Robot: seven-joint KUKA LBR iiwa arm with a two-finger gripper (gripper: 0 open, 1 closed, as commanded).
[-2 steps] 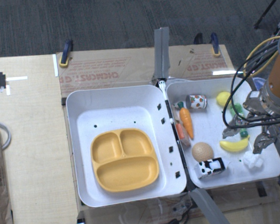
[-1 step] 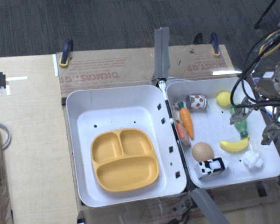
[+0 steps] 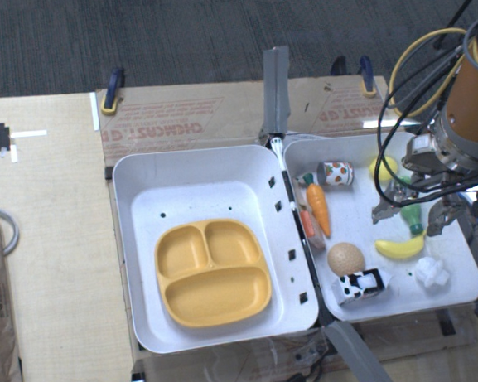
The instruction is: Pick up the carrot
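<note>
Pale wood bench (image 3: 40, 203) carries 2 shallow white bins side by side. Inside the left bin (image 3: 135, 237) sits a yellow divided plate (image 3: 213, 271). Against the left wall of the right bin (image 3: 464, 287) lies the carrot (image 3: 318, 209), pointing near to far, with a small can (image 3: 336, 173) just beyond it and a brown egg (image 3: 345, 258) nearer. To the right, the gripper (image 3: 408, 217) hangs with fingers spread open above a green item (image 3: 412, 216) and a banana (image 3: 400, 248), well apart from the carrot.
</note>
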